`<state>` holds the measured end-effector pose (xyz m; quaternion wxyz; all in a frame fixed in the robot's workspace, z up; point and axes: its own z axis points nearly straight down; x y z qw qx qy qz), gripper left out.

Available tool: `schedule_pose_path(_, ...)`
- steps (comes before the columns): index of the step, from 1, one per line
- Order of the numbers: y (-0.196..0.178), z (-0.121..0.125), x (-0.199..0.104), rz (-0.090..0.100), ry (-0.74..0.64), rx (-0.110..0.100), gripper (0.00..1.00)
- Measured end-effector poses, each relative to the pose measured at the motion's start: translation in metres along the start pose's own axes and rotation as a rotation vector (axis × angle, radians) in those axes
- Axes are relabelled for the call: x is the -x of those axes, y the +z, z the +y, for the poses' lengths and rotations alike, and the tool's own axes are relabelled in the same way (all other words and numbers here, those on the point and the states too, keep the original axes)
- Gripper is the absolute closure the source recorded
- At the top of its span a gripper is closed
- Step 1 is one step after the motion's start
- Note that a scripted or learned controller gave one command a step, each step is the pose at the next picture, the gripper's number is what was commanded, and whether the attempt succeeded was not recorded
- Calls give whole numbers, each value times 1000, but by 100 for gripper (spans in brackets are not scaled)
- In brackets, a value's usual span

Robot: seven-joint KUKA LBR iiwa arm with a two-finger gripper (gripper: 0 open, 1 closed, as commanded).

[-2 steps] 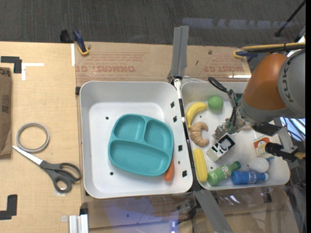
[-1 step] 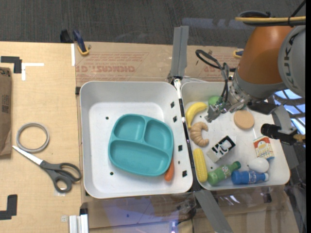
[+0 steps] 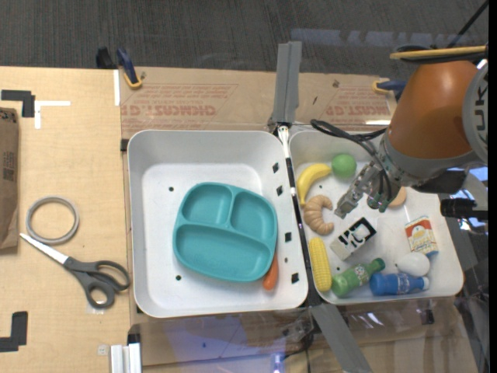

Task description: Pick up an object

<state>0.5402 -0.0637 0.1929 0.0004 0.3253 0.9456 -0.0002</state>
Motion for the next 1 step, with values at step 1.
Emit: schedule_pose_path(1,-55,26,47,-2,164,0,100)
